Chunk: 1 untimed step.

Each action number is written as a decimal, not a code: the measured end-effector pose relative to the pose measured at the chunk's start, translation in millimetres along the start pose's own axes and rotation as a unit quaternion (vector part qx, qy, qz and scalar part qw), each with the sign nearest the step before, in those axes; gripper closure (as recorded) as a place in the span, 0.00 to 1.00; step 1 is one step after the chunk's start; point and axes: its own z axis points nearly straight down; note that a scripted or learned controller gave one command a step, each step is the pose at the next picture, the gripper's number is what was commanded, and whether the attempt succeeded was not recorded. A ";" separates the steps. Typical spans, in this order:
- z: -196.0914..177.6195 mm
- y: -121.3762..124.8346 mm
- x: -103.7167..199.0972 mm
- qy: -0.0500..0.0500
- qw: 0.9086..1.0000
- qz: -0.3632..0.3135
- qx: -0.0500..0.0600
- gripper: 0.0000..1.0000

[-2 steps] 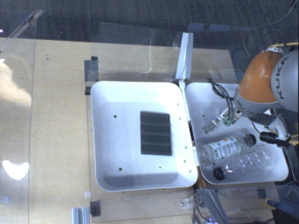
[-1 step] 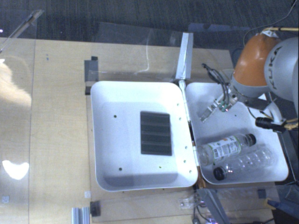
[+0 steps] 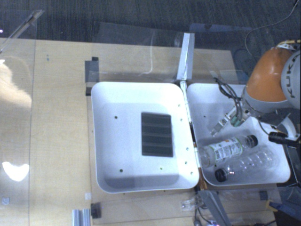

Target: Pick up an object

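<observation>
A dark ribbed rectangular pad (image 3: 156,133) lies flat in the middle of the left bin (image 3: 108,126). In the right bin (image 3: 202,102) lie two clear plastic bottles with black caps. One bottle (image 3: 228,149) carries a label and points its cap to the right. The other bottle (image 3: 251,163) lies nearer the front with its cap to the left. My gripper (image 3: 221,126) hangs low over the right bin, just above and behind the labelled bottle, pointing down-left. Nothing is seen held in it.
The arm's orange band (image 3: 267,79) and grey wrist cover the right bin's far right side, with cables trailing beside them. A metal divider post (image 3: 185,60) stands behind the seam between the bins. Wooden bench top surrounds both bins.
</observation>
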 end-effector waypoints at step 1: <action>-9.7 -75.8 15.1 -0.001 1.000 0.031 -0.001 0.00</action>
